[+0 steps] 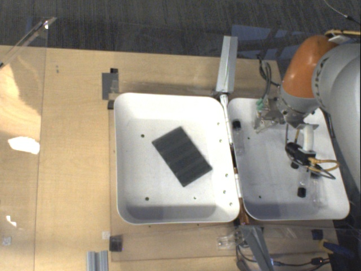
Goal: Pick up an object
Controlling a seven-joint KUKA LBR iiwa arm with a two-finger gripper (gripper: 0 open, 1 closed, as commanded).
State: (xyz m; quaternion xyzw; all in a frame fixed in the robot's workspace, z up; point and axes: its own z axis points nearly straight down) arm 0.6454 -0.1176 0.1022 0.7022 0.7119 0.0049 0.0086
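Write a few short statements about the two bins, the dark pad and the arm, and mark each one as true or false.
1. A dark flat pad lies in the view's left bin. True.
2. The pad lies square to the bin's walls. False: it is turned at a slant to them.
3. The arm reaches over the right bin. True.
4. The gripper holds the pad. False: the gripper is over the right bin, and the pad lies apart from it in the left bin.
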